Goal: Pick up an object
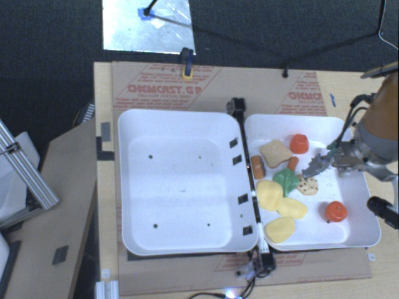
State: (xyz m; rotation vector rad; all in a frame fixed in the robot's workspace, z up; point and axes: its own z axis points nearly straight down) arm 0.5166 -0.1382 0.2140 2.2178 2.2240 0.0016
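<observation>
The right bin (358,232) holds several toy foods. A tan bread slice (274,152) lies at its upper left, with an orange tomato (299,143) beside it. A green leafy piece (287,179) sits in the middle, next to a round cookie (307,186). Yellow pieces (270,194) (292,208) (280,230) lie along the left side, and a second orange tomato (335,212) sits lower right. A small hot dog (256,166) lies by the divider. My gripper (313,166) reaches in from the right and hangs just above the cookie and the green piece.
The left bin (181,229) stands beside the right one, joined by a black clamped divider (244,173). A yellow-handled clamp (186,64) sits at the bench's back edge. A shiny metal sheet (148,17) lies behind the bench.
</observation>
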